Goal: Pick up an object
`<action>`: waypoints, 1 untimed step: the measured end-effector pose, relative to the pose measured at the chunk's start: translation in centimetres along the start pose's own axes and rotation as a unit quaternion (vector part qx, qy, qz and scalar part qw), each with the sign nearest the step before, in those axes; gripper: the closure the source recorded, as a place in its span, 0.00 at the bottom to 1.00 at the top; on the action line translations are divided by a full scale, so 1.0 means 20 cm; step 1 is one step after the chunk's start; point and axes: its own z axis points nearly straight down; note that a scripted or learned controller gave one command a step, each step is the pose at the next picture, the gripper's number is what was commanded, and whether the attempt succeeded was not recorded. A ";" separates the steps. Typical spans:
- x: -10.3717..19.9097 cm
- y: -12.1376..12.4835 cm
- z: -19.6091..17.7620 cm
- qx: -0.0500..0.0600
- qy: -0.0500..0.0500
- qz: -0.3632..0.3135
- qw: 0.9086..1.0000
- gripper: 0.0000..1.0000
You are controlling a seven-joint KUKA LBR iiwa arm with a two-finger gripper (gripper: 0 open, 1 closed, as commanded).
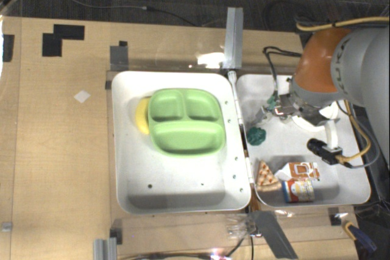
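My gripper (pixel 274 108) hangs low in the right bin (pixel 353 192), near its upper middle, under the grey arm with the orange band. A small dark green object (pixel 256 136) lies just below and left of it, close to the divider. Near the bin's front lie a pizza-slice toy (pixel 265 175) and a small can with an orange and blue label (pixel 298 190), with a brown and white packet (pixel 303 170) above it. A white object (pixel 326 112) peeks out beneath the arm.
The left bin (pixel 131 192) holds a green sectioned plate (pixel 184 120) with a yellow item (pixel 141 116) tucked under its left edge. A metal post (pixel 234 39) stands behind the divider. A black cable connector (pixel 323 151) hangs from the arm over the right bin.
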 end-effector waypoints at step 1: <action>0.03 -0.19 -0.01 -0.001 0.000 -0.003 1.000 0.00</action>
